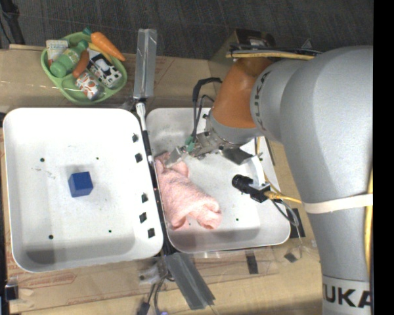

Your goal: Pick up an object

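the big grey kuka arm with its orange wrist band (295,130) reaches in over the right-hand shallow white plastic bin (249,238), and the left-hand shallow white plastic bin (26,176) sits well off to the pincer's far side. the two-finger pincer (187,151) is low in the right bin, near its upper-left corner — whether it is spread or pressed together i cannot tell, the tips are too small and dark against the bin.

just below the pincer, touching or nearly touching its tips, lies the crumpled pink cloth (187,201), stretched along the bin's left wall and trailing away toward the near edge. nothing shows it pinched. to my eye it will handle light, limp and floppy; it won't slip much, but it will sag and drag, and a shallow bite may catch only a thin fold. the best hold looks like the bunched ridge at its upper end, right under the pincer, where the folds stand up thick.

further from the pincer, beyond the divider, a small blue cube (81,184) rests in the left bin — stiff, light, easy to square up on. beyond the bins, a green bowl of toy food (85,65) stands well apart.
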`<state>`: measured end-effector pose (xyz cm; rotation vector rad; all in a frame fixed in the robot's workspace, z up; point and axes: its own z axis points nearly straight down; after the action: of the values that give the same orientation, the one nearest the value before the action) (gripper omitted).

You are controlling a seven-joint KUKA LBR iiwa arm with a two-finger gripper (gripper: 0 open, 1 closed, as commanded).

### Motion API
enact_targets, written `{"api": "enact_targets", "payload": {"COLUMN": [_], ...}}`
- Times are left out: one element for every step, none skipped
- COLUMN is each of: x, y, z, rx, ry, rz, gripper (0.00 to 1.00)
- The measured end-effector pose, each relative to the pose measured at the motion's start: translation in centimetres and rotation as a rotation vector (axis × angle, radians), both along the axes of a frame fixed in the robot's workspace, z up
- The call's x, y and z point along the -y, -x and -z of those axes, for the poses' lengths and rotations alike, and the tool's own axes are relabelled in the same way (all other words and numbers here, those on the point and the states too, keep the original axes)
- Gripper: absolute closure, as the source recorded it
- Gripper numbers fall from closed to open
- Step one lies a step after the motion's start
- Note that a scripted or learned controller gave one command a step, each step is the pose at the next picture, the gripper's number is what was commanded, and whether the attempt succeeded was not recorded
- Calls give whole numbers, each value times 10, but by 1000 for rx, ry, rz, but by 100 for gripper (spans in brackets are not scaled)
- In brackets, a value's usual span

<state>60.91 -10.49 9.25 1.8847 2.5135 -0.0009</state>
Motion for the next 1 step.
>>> {"api": "enact_targets", "payload": {"x": [31], "y": [66], "z": [1], "rx": [-2], "ry": [-1], "rz": [-73], "gripper": [0]}}
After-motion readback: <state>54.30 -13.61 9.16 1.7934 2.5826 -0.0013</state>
